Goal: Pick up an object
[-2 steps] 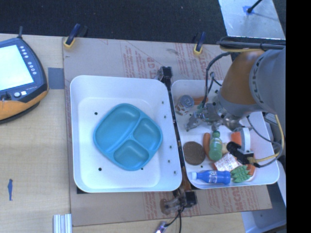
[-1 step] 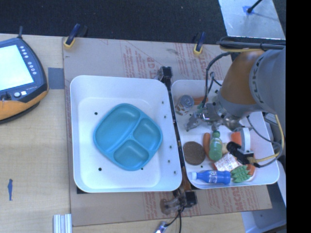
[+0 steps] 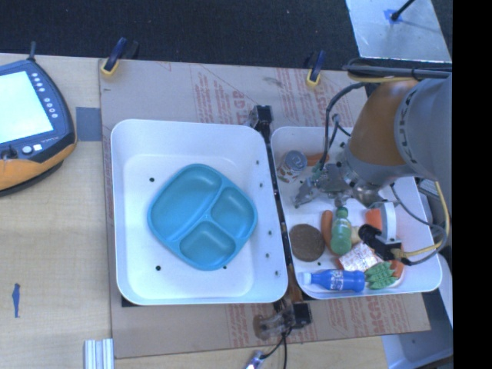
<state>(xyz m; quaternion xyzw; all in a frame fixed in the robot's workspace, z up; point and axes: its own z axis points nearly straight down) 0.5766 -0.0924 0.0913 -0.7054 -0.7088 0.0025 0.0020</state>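
The tool [image 3: 314, 189] hangs low in the right bin [image 3: 430, 283], at about 9 o'clock from the wrist. Nothing is seen lifted, so the pick is judged not yet done. Candidate objects lie at 6 o'clock: green bottle [image 3: 340, 233], brown disc [image 3: 307, 241], blue bottle [image 3: 337, 280]. Tool state: cannot tell. The arm hides the bin's upper right.

Light blue divided plate [image 3: 202, 216], white bins [image 3: 123, 206], brown disc [image 3: 307, 241], green bottle [image 3: 340, 234], blue bottle [image 3: 336, 280]
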